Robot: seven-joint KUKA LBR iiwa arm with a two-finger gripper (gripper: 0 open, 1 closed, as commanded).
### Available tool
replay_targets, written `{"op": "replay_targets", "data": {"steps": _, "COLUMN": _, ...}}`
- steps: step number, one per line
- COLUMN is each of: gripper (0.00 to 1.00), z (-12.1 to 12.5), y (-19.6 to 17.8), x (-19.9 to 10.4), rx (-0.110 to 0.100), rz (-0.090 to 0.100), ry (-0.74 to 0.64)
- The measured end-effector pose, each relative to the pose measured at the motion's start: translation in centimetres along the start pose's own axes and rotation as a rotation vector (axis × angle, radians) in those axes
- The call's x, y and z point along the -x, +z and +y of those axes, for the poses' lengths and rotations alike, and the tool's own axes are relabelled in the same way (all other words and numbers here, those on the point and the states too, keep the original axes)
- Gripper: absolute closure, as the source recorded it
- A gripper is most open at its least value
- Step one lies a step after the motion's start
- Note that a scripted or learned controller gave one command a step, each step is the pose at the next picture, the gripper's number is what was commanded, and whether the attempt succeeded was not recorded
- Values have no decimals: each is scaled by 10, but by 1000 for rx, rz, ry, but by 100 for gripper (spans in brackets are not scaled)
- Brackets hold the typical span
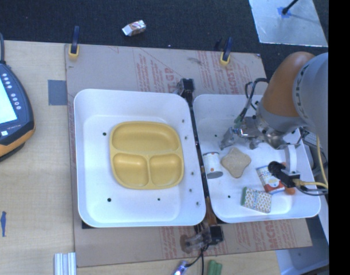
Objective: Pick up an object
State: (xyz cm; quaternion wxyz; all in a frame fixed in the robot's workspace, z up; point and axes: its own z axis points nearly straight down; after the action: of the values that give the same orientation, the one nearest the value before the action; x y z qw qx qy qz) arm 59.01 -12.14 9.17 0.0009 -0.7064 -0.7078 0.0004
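Observation:
My gripper (241, 143) hangs over the middle of the right white bin (220, 110), its fingers open and nothing between them. Just below it lies a tan, rounded bread-like piece (236, 162), a little apart from the fingertips. A small white and grey cylinder (211, 164) lies against the bin's left wall. A green patterned packet (256, 200) rests near the front wall. A red and white packet (270, 180) lies to the right of the tan piece.
The left white bin (91, 153) holds a yellow divided tray (146, 154). A tablet-like controller (6, 110) sits at the bench's far left. Clamps (74, 43) hold the cardboard sheet at the back. The arm's orange band (286, 90) looms over the right bin's back right.

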Motion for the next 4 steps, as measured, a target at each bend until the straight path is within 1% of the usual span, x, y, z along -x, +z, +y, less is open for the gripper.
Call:
{"op": "replay_targets", "data": {"steps": 1, "gripper": 0, "z": -46, "y": 0, "x": -10, "rx": 1, "rz": -4, "ry": -2}}
{"op": "replay_targets", "data": {"steps": 2, "gripper": 0, "z": -12, "y": 0, "x": -21, "rx": 0, "rz": 0, "ry": -1}}
{"op": "replay_targets", "data": {"steps": 3, "gripper": 0, "z": 39, "y": -8, "x": 54, "rx": 1, "rz": 0, "ry": 1}}
{"op": "replay_targets", "data": {"steps": 4, "gripper": 0, "z": -27, "y": 0, "x": 21, "rx": -2, "rz": 0, "ry": -1}}
